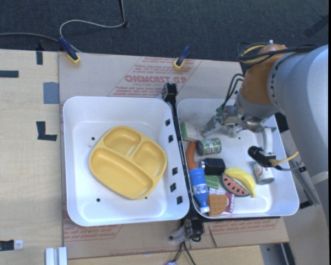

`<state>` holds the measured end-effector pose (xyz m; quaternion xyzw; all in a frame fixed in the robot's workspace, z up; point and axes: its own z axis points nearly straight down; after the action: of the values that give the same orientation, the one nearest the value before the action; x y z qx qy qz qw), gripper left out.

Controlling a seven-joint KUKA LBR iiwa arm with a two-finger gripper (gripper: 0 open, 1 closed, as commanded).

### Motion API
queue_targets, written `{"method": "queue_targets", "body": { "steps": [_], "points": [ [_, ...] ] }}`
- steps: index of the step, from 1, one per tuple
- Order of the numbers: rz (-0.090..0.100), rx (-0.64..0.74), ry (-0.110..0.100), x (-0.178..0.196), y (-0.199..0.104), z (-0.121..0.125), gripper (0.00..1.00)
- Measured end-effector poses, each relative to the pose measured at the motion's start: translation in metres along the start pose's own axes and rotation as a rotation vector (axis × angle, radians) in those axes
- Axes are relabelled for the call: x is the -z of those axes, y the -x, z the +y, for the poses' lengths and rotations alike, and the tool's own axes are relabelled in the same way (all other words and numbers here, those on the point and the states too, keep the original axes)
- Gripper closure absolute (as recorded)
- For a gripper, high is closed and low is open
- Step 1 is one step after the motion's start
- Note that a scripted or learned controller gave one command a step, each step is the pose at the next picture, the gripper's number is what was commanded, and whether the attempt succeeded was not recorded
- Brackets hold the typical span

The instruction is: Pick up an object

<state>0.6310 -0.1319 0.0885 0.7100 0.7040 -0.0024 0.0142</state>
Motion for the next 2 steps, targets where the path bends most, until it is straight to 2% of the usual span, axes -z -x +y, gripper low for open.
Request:
{"method": "queue_targets", "body": {
  "steps": [1, 2],
  "points": [
    [-0.003, -0.002, 0.002, 0.0005, -0.0018, -0.0017, 0.0],
    [0.006, 0.003, -0.007, -0.0006, 0.0026, 0.0012, 0.0]
  ]
}}
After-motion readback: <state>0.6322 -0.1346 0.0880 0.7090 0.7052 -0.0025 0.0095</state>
